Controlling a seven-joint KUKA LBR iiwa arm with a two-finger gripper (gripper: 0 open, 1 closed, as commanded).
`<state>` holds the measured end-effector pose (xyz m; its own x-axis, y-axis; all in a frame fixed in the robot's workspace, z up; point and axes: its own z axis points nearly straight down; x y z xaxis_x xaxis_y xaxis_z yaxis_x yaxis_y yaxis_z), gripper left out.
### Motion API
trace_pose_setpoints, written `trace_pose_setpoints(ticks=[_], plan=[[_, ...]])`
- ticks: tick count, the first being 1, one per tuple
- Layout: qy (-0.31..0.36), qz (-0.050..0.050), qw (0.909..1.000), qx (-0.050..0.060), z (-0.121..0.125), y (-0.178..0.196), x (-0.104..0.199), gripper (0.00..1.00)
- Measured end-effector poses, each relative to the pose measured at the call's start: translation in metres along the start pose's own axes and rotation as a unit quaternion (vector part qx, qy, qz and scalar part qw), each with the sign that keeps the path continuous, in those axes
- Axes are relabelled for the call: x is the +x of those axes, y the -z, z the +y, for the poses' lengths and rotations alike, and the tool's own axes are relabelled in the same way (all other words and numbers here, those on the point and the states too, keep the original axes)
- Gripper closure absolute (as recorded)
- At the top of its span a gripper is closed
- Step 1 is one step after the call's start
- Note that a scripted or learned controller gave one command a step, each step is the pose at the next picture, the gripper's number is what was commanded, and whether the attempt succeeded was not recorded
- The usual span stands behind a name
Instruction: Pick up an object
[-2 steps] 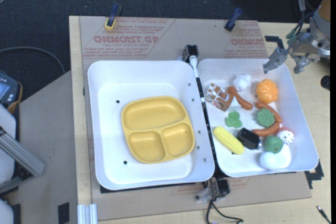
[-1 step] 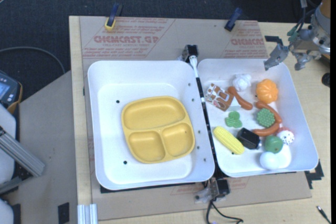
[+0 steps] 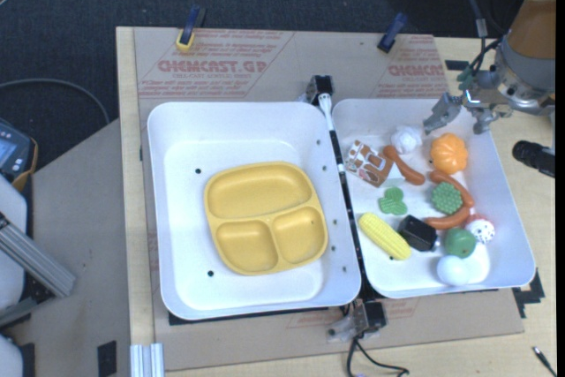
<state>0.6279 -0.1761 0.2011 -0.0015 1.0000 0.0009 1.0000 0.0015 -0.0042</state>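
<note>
pick not done yet: end effector [image 3: 461,112] hangs open w/ nothing between its fingers, over the right bin [image 3: 512,216] far corner, just beside the orange toy pumpkin [image 3: 448,152]. all toys lie in that bin; left bin [image 3: 172,146] holds a yellow divided tray [image 3: 265,215]. descent, grasp, lift all left.

Glossy plastic bins [image 3: 172,146] (2, white); matt yellow plastic tray [image 3: 263,214].

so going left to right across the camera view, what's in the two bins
yellow three-compartment plastic tray in the left white bin → brown and white patterned block → yellow toy corn cob → small black block → orange toy pumpkin → small white die with dots
</note>
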Motion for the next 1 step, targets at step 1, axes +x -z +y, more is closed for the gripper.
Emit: trace_pose_setpoints(ticks=[1], plan=[[-0.001, 0.000, 1.0000, 0.000, -0.0001, -0.0429, -0.0022, 0.00]])
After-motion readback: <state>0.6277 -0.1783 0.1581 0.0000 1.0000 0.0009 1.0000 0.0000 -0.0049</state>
